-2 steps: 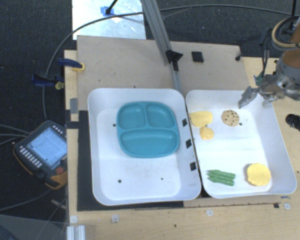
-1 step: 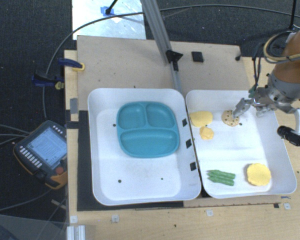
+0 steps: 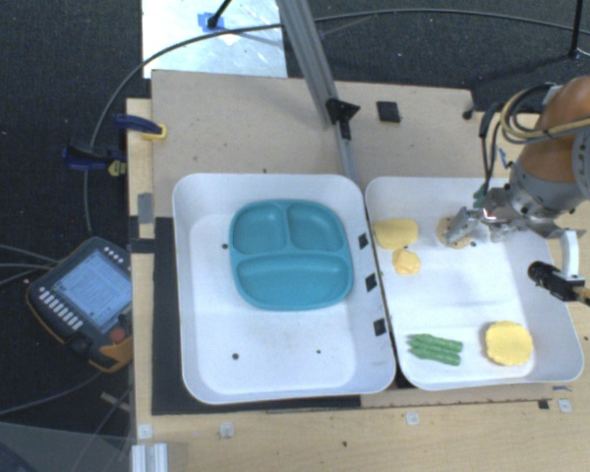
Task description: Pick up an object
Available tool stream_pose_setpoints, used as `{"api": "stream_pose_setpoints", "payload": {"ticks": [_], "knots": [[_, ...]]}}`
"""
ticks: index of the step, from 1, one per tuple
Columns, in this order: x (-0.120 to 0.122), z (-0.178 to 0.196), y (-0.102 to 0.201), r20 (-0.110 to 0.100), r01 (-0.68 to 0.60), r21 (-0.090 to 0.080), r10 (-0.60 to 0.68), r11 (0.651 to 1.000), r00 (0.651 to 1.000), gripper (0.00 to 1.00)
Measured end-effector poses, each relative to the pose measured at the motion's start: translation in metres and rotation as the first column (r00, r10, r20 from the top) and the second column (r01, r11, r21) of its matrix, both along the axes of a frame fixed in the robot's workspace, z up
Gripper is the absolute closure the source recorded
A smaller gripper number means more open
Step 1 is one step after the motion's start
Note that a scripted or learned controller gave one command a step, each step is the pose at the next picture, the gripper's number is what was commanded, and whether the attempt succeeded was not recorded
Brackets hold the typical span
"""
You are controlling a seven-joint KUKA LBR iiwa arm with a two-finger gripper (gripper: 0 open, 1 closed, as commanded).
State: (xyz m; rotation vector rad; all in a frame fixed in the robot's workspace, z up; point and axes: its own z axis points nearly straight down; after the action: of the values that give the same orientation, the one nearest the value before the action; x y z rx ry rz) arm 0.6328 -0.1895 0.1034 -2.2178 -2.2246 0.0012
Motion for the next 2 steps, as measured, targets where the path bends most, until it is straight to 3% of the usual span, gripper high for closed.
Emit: {"api": "stream_pose_setpoints", "payload": {"ticks": [1,2], "knots": [[0.002,0.014,-0.001,0.007,-0.001,-0.002,0.001,1.000,1.000,1.00],[-0.004,0.063,-0.003,0.008,0.002,-0.002,-0.002,1.000,1.000,1.00]]}}
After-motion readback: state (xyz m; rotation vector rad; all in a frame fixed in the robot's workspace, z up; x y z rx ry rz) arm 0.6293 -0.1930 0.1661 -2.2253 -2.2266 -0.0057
